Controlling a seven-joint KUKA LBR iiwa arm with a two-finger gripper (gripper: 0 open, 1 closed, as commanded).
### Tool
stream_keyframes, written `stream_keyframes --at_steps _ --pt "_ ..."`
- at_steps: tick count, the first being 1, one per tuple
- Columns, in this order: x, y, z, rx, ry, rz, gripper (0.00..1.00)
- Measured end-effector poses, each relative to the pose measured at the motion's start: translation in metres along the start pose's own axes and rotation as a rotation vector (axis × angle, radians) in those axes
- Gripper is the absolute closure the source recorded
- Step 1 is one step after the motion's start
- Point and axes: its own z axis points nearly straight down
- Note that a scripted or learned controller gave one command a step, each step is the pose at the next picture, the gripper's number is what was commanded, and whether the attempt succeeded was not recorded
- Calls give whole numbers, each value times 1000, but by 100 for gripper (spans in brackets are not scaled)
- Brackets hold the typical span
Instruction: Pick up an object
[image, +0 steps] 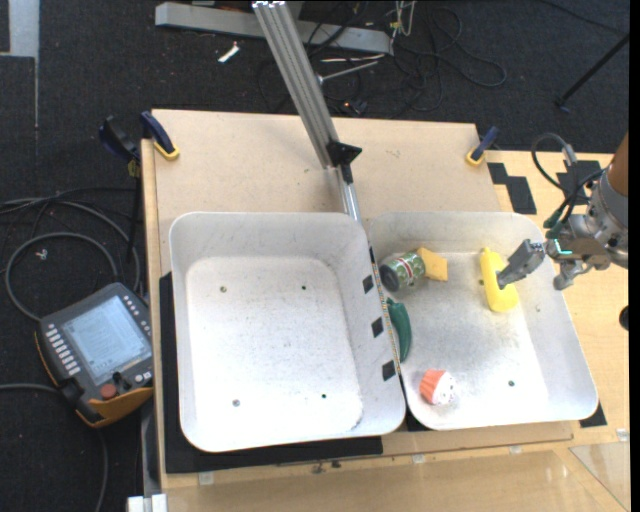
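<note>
The right bin (560, 350) holds several small things. A green can (403, 270) lies on its side beside a small yellow block (434, 265) near the bin's back left. A yellow banana-shaped object (495, 281) lies towards the back right. A dark green curved piece (401, 327) rests along the left wall, and an orange and white object (437, 387) sits near the front. My gripper (543, 268) hangs at the bin's right rim, just right of the yellow object, open with nothing between its fingers (520, 263).
The left bin (190, 300) stands beside the right one. A slanted metal pole (305, 90) runs down to the bins' shared back edge. Clamps (160, 138) sit at the bench's back corners. A teach pendant (95, 345) lies off the bench at left.
</note>
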Motion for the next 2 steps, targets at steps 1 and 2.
stream_keyframes --at_steps 1,2 --pt "0 1 -2 -4 -1 1 0" --pt "1 2 62 3 1 4 0"
